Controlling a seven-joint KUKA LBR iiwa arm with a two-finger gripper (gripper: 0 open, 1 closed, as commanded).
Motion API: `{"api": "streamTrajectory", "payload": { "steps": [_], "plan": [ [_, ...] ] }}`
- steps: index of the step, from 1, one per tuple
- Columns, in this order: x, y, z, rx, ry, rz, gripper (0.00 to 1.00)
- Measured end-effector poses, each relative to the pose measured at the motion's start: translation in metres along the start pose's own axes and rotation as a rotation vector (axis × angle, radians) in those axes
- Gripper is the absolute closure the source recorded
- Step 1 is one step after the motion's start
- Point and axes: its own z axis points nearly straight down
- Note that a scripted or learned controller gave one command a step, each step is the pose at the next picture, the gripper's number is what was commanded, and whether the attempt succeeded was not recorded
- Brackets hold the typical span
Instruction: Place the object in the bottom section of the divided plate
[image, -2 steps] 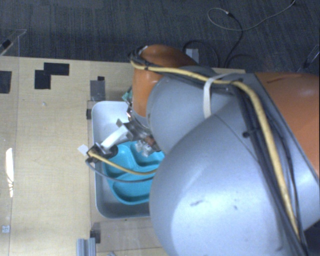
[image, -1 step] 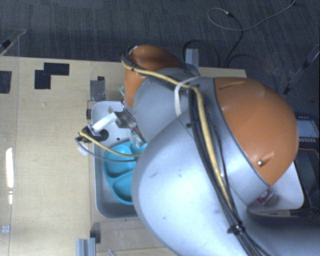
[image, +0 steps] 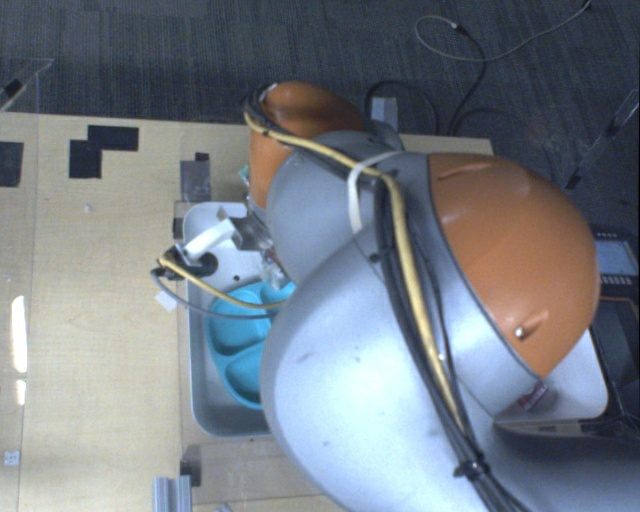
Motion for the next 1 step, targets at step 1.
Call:
{"api": "streamTrajectory", "payload": {
  "steps": [1],
  "plan": [
    [-0.0356,0.0445,-0.0276,-0.001,-0.010,0.260,1.00]
  ]
}}
